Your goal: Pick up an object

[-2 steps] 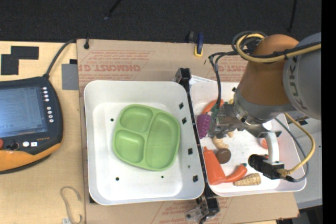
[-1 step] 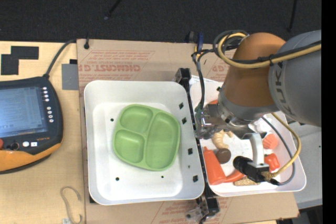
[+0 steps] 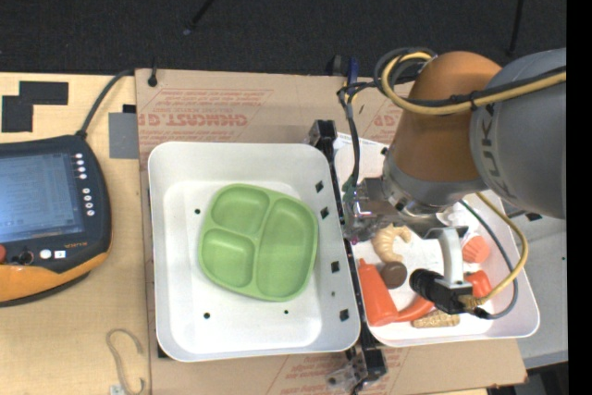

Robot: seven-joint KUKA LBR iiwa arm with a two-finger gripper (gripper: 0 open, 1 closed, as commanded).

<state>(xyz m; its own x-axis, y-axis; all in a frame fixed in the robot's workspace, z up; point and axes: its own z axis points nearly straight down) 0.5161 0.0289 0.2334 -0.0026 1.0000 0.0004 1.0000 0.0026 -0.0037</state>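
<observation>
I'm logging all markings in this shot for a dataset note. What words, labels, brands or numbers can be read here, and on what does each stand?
Red print on the cardboard sheet above the left bin: upside down and blurred, no sure reading.
Fainter red print on the cardboard by the right bin: too blurred to read.
Large letters on the grey arm: cut off, seemingly "UK", part of a brand name.
Screen of the handheld pendant: too small to read.

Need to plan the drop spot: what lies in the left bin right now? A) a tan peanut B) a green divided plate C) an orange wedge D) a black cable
B: the green divided plate lies in the left bin, near its middle.
</observation>
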